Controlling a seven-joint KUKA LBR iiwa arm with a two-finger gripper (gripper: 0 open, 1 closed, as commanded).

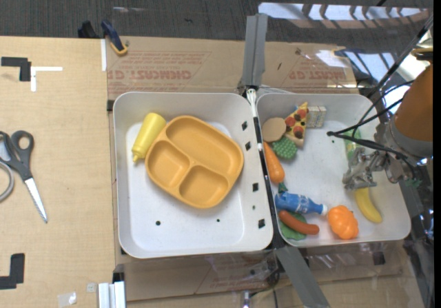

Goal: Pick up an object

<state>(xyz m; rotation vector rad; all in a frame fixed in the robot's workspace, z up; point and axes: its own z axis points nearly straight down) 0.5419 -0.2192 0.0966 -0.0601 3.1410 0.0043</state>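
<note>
— Hand [358, 174] where?
— Low over the right white plastic bin [324, 151], near its right wall. Fingers' spread: cannot tell; nothing seen between them.
— Just below the hand?
— Yellow plastic banana [368, 204], lying flat. Left of that, orange toy pumpkin [343, 222].
— Farther left?
— Blue toy bottle [301, 203], orange carrot [274, 164], pizza slice [298, 122].

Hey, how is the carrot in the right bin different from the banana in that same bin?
The carrot is orange with a green end; the banana is plain yellow. The carrot lies against the bin's left wall, by the divider; the banana lies near the right wall, just below the gripper. The carrot looks straight and tapered, the banana gently curved. Both are toy foods lying flat on the floor of the right bin.
</note>
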